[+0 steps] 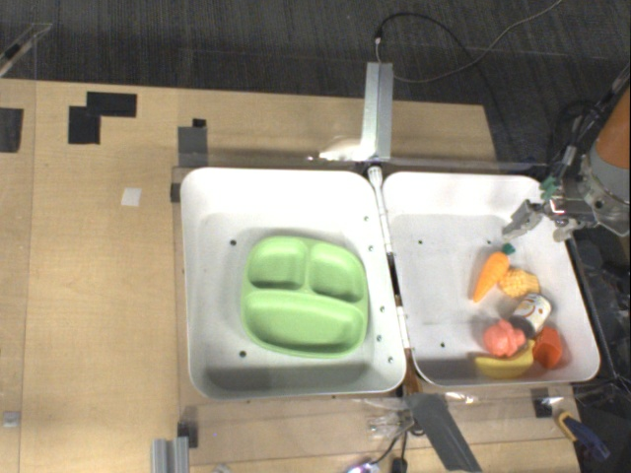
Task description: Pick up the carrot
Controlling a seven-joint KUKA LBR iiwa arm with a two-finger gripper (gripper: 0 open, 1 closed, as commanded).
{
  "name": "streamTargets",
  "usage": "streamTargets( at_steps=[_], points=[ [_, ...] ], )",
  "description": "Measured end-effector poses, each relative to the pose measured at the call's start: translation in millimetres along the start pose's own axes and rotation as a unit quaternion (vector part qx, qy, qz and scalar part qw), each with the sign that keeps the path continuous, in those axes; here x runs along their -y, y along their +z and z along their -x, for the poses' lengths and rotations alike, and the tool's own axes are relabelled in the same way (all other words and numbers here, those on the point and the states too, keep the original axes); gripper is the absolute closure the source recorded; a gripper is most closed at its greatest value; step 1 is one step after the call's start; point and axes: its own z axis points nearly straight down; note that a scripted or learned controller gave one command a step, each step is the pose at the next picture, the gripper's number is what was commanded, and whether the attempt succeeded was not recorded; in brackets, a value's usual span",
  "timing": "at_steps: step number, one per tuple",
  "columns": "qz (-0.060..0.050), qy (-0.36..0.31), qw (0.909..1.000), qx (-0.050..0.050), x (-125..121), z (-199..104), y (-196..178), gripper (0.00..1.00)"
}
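The left bin [202,294] held a green plate [306,296]. In the right bin [434,284] the carrot [490,273] lay among toy food, leaf end up toward the tool [532,213], which stood open, empty.

On the bench [89,294] in front of you sit two shallow white bins, side by side and touching along their inner edges. In the left bin [207,264] you have a green divided plate [306,294] with three sections, lying flat near the middle. In the right bin [434,264], look toward the near right corner: a yellow lumpy piece [520,283], a pink lumpy toy [504,337], a banana [504,365] along the front wall, a red-orange round piece [548,347] and a small white and black item [534,310], all clustered together.
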Motion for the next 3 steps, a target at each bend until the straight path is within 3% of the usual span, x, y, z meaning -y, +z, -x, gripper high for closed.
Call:
streamTargets(
  at_steps=[1, 2, 3],
  points=[
    [0.001, -0.091, 0.9959, 0.0, 4, 6, 102, 0.0],
    [0.004, -0.091, 0.9958, 0.001, 1, 6, 90, 1.0],
    [0.001, 0.015, 0.9999, 0.0, 2, -17, -2, 1.0]
  ],
)
